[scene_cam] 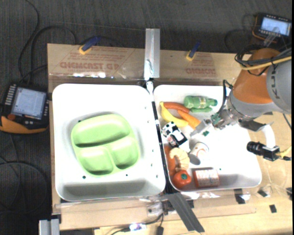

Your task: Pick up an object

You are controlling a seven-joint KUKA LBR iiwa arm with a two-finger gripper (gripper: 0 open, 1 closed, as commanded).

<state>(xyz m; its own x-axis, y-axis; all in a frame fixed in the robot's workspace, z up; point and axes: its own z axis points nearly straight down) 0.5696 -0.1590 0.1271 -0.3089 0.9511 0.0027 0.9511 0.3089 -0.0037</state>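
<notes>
The right bin [235, 160] holds a heap of small things along its left side. At the back lies a green bottle [201, 102], with an orange carrot [178, 107] and a yellow banana [172, 117] beside it. A black-and-white toy [170, 129] sits in front of them, then a white cup [200, 150], a tan bread-like piece [179, 155], a red tomato [183, 178] and a brown box [206, 177]. My gripper [204, 126] is low in the bin, just right of the banana and above the cup. Nothing is visibly held.
The left bin [63, 102] holds a green divided tray [105, 142]. The right half of the right bin is bare white floor. Two handheld screens lie off the bench, at far left [24, 104] and top right [273, 26].
</notes>
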